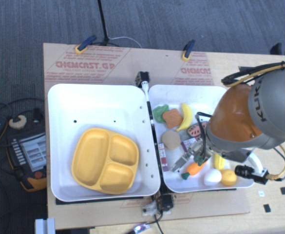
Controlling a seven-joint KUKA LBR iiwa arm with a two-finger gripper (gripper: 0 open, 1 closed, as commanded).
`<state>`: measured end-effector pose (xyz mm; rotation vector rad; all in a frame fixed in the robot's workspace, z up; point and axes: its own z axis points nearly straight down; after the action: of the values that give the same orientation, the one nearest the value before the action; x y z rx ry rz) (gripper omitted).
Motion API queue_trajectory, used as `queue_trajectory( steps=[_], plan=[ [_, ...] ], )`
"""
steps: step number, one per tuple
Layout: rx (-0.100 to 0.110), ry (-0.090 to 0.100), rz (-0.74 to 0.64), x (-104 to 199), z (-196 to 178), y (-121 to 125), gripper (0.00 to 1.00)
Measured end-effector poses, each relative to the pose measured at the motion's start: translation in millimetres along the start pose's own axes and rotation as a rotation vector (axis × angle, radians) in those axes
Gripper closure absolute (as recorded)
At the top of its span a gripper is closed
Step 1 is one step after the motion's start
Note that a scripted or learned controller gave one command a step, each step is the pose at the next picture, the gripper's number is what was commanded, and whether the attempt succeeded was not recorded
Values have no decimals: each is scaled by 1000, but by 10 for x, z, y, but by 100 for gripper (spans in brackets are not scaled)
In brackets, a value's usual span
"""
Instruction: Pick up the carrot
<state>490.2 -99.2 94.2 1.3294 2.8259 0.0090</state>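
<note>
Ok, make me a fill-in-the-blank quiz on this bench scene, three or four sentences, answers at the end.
1. The carrot lies in the ____ bin.
2. The yellow tray has ____ compartments.
3. The gripper is beside the carrot, and the egg beside the carrot is ____ in colour.
4. The banana lies against an ____ slice.

Missing words: right; three; white; orange

You see a tabletop [84, 65] of pale brown board printed with red lettering, carrying two shallow white bins side by side: the left bin [64, 101] and the right bin [205, 94]. Two yellow-and-blue clamps [85, 43] grip its far edge.
</note>
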Motion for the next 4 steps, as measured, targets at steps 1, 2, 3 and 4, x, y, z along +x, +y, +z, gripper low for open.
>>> queue_trajectory(
  steps=[1, 2, 3, 4],
  plan=[
    [1, -1, -42, -12, 1, -11, 0],
    [-13, -30, -38, -82, -136, 22, 100],
    [-12, -27, -39, -71, -125, 20, 0],
    [-7, -29, -315, -163, -26, -67, 0]
  ],
)
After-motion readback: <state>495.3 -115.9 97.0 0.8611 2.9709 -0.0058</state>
